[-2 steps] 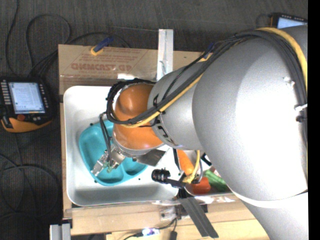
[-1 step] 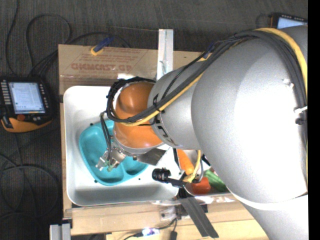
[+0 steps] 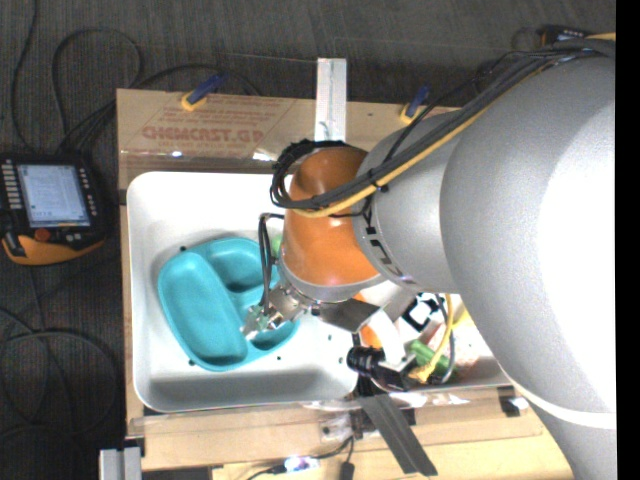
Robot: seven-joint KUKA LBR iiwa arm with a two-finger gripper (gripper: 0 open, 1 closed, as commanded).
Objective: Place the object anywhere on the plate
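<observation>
Can't pick out the object itself—nothing identifiable at the gripper [image 3: 262, 318], and you can't tell what state the tool is in. It sits low over the teal plate [image 3: 205, 308] in the left bin [image 3: 150, 218]. Risk: arm hides the tip—a failed grasp or a clip on the plate rim goes unnoticed.

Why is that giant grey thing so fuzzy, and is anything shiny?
In the camera view, the grey arm sits close to the lens, so it looks big and soft-edged; the white bin is bright with glare at its rim; the teal plate stays fairly sharp.
</observation>
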